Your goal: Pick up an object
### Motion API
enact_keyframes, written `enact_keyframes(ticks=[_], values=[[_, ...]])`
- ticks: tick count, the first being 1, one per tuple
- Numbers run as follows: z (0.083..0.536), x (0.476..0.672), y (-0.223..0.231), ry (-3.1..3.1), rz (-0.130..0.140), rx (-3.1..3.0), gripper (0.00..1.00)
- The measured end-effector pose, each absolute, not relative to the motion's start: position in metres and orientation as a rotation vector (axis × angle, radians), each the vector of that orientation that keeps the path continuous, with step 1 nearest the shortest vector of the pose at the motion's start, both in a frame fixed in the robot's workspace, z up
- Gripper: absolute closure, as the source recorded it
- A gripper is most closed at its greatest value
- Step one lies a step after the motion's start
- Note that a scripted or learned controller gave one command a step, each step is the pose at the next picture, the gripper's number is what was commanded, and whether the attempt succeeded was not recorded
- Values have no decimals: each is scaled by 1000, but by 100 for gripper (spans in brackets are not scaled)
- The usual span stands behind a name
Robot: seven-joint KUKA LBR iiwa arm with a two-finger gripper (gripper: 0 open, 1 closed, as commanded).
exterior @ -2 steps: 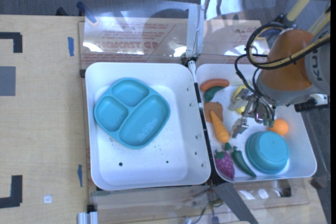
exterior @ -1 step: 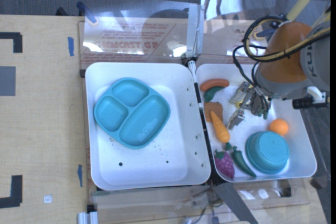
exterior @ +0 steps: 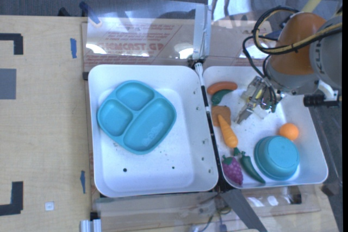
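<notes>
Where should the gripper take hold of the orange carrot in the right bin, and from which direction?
Probably mid-length, from straight above. The carrot lies flat and slanted, so fingers should close across its narrow width. Its upper end touches a brown piece and the bin wall runs close on the left; the middle has most room. The gripper hovers just to its upper right.

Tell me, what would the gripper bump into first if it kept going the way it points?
Probably the carrot. The gripper points down-left toward it, though depth is unclear, so it might meet the bin floor first.
</notes>
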State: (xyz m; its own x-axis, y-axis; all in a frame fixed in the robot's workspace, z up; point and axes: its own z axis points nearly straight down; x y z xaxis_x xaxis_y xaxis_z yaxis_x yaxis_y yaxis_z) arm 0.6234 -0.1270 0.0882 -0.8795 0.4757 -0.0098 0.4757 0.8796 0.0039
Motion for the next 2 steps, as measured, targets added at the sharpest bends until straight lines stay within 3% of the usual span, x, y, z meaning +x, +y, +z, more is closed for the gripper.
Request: enact_keyframes(ticks=[1, 2], values=[[87, 651, -207, 3027, -1, 821, 0], [88, 615, -152, 2984, 4, 960, 0]])
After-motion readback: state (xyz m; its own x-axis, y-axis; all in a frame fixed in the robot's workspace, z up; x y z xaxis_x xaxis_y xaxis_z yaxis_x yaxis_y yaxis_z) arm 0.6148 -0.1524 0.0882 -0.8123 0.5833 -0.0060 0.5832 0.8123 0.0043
